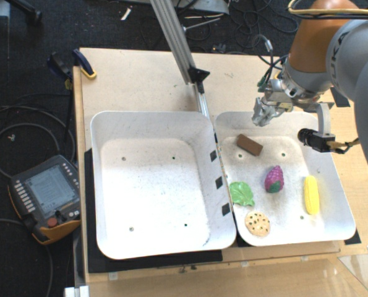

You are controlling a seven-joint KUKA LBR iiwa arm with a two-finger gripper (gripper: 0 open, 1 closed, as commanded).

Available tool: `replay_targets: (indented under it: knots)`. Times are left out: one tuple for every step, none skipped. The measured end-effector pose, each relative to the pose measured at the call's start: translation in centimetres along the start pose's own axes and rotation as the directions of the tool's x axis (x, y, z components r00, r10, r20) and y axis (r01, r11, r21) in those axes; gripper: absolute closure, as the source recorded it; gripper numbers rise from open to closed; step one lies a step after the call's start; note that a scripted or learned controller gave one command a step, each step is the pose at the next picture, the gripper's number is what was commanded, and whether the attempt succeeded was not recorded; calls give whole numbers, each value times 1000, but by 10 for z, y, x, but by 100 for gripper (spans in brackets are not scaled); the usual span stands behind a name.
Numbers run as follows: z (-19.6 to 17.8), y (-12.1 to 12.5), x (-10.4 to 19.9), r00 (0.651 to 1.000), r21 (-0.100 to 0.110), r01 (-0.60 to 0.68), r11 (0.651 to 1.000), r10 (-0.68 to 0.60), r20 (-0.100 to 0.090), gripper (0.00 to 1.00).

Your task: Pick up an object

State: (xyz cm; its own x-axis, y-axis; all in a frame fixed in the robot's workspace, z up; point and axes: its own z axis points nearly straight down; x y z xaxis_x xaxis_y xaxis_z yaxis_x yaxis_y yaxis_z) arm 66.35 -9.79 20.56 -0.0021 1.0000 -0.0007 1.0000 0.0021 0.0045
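A: Brown block (pixel 250 145) lies at the far end of the right bin (pixel 341 218), nearest the gripper (pixel 261 117). Other candidates: purple grape cluster (pixel 274 179), yellow corn (pixel 311 195), green leaf (pixel 241 193), cookie (pixel 257 223).

B: Status of the jaws?

A: Cannot tell whether they stand apart or together; nothing is visible between them. They hang over the bin's far rim, just beyond the block.

B: Failure risks?

A: Descending here would likely strike the rim. The block lies skewed; unaligned jaws may push it aside.

No readable text

The handheld control pendant (pixel 46 193), on the floor left of the left bin (pixel 109 125), has a screen too blurred to read.
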Motion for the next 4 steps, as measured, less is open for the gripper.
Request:
replay_targets:
  knots:
    - [-11,-16,42,1000,5,5,1000,-5,-2,100]
    - [-23,-22,90,1000,4,6,1000,-6,-3,100]
    - [-23,-45,150,1000,7,7,1000,-7,-3,100]
    - [-37,-55,197,1000,3,6,1000,-6,-3,100]
